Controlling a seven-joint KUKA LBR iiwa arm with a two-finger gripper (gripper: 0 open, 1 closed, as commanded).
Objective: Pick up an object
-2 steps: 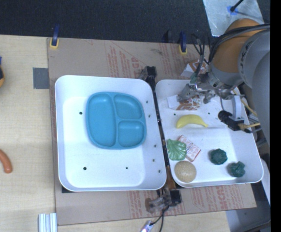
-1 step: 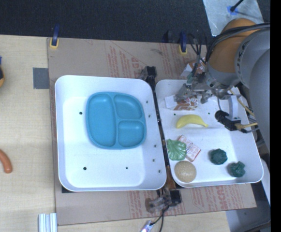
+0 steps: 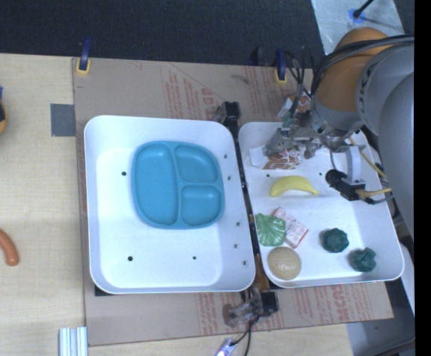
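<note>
At the far end of the right bin (image 3: 393,232) the gripper (image 3: 293,141) hangs low over a crumpled printed packet (image 3: 280,156); whether its jaws are open or closed I cannot tell, as the wrist hides them. The grey arm (image 3: 389,87) with its orange band (image 3: 346,73) comes in from the right. Just in front of the packet lies a yellow banana (image 3: 293,187). Nearer the camera sit a green leafy piece (image 3: 270,229) touching a small red-and-white packet (image 3: 293,228), a tan round bun (image 3: 283,262), and two dark green lumps (image 3: 335,239) (image 3: 363,259) near the right wall. The left bin (image 3: 96,221) holds a blue divided plate (image 3: 178,183). Both bins rest on a brown cardboard sheet (image 3: 163,87) clamped to a pale wooden bench (image 3: 22,184), where a toy sausage (image 3: 1,243) lies well apart on the left. Dark carpet (image 3: 163,10) runs behind the bench
</note>
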